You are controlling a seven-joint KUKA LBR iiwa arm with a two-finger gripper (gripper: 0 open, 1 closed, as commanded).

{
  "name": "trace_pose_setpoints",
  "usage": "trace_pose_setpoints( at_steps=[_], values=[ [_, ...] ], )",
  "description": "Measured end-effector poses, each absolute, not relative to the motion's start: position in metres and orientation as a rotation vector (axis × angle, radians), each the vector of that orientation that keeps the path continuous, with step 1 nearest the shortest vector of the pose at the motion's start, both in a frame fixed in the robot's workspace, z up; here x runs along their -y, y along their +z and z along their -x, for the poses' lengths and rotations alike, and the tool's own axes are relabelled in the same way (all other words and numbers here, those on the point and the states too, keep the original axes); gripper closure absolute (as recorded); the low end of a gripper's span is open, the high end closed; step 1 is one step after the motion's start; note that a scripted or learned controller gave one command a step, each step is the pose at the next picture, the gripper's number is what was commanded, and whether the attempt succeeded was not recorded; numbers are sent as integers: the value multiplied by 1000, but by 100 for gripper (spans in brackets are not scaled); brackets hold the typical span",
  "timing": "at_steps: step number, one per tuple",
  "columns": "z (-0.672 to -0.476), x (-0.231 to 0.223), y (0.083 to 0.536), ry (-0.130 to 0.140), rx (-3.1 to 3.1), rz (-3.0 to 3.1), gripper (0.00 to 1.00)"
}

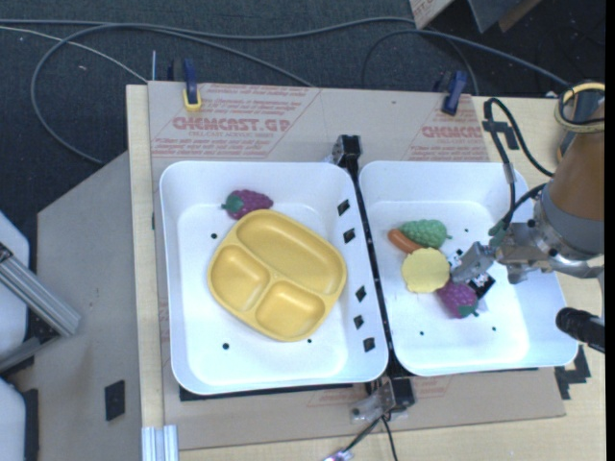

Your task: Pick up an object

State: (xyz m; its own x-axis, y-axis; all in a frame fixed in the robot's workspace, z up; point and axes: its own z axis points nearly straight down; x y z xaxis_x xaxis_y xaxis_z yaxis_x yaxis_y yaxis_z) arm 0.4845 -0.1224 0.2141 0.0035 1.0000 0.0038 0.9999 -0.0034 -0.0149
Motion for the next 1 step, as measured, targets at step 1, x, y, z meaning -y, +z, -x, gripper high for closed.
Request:
trace_pose_setpoints(
  at_steps=[1],
  values=[
    [-487, 122, 220, 0, 2220, 2220, 0]
  ],
)
